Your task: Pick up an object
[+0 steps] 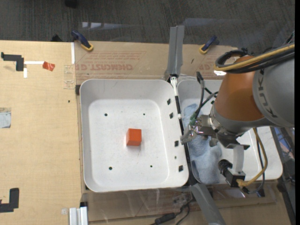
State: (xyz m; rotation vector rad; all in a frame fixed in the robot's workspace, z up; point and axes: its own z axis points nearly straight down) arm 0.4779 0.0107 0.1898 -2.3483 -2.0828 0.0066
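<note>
The task is at an early stage, judging by the layout: no object is showing as lifted or held. The arm is reaching in at the right of the frame and is hanging over the right bin, with its orange band covering most of the wrist. The gripper is sitting low over a pale blue cloth near that bin's left wall. Whether the jaws are released or clenched cannot be told; the wrist hardware and cables are hiding them.

The cloth is lying crumpled in the right bin, soft and wrinkled, with a fuzzy, towel-like texture. An orange-red block is resting alone near the centre of the left bin, well apart from the gripper; it is looking rigid, cube-shaped and matte.

Both bins are shallow, white, smooth plastic trays with rounded corners. The surface at frame left is appearing as light wood or fibreboard.

Remaining work, as judged: closing on an object and raising it.
</note>
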